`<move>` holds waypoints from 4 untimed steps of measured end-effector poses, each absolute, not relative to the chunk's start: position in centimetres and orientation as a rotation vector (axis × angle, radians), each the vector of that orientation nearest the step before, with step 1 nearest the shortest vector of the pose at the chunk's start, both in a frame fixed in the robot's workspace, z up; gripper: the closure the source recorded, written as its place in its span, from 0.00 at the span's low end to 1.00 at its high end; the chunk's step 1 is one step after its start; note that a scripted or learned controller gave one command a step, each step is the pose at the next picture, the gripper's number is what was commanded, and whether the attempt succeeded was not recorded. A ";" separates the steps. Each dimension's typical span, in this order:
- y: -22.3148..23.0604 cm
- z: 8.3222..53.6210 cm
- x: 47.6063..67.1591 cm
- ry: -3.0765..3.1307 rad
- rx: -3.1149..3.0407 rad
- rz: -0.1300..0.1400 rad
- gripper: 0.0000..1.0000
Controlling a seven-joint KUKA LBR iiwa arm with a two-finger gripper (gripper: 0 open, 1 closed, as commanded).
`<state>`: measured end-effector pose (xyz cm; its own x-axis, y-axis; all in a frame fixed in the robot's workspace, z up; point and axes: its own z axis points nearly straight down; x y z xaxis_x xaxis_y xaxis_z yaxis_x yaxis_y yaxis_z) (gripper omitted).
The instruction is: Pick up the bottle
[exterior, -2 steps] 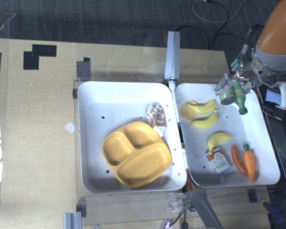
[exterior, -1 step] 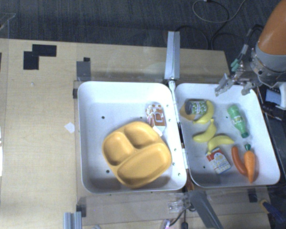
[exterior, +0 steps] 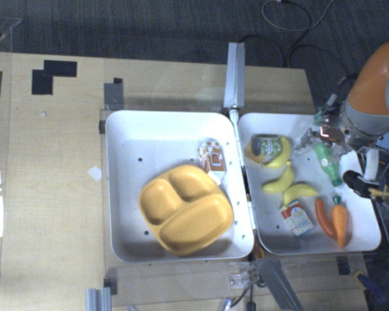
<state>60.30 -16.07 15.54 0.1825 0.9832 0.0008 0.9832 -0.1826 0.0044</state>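
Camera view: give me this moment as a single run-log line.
task: pick up bottle | end effector: over right bin, far right side | green bottle: beside end effector, grasp unclear | left bin: yellow divided tray

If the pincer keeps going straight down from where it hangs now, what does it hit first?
Most likely the green bottle, lying just under the pincer near the right bin's far right side. Depth is hard to judge from this slanted view.

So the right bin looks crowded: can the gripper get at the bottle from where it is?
Probably yes. The bottle lies near the right bin's right edge, just below the gripper, with nothing lying over it. The bananas and carrots sit apart from it, leaving the approach free.
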 end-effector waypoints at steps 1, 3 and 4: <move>-18.7 11.2 60.0 2.126 2.282 0.031 0.00; -14.8 21.5 61.9 1.890 2.504 0.007 1.00; -17.1 8.9 49.2 2.032 2.386 0.009 1.00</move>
